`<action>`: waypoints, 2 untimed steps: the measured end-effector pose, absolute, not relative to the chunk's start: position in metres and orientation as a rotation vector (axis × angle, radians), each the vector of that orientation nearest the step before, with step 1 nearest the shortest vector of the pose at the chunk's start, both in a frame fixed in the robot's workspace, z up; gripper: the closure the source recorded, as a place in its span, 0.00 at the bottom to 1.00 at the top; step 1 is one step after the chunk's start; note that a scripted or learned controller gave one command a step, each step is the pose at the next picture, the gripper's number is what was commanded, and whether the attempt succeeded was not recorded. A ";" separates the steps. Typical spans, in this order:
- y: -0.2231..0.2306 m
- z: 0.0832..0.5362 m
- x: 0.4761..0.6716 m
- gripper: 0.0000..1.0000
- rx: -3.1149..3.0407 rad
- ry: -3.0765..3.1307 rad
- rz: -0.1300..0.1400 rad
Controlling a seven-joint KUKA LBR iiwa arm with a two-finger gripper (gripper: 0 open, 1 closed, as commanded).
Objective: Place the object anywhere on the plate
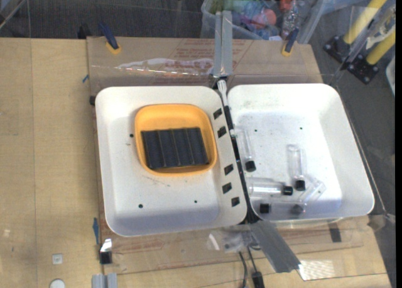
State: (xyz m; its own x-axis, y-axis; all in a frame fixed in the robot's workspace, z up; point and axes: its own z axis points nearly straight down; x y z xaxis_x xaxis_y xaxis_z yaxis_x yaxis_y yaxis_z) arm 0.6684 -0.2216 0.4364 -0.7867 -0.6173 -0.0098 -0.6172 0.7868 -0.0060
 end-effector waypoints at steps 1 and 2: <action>-0.222 0.436 0.668 1.00 -1.248 2.871 -0.004; -0.222 0.436 0.668 1.00 -1.832 2.540 -0.005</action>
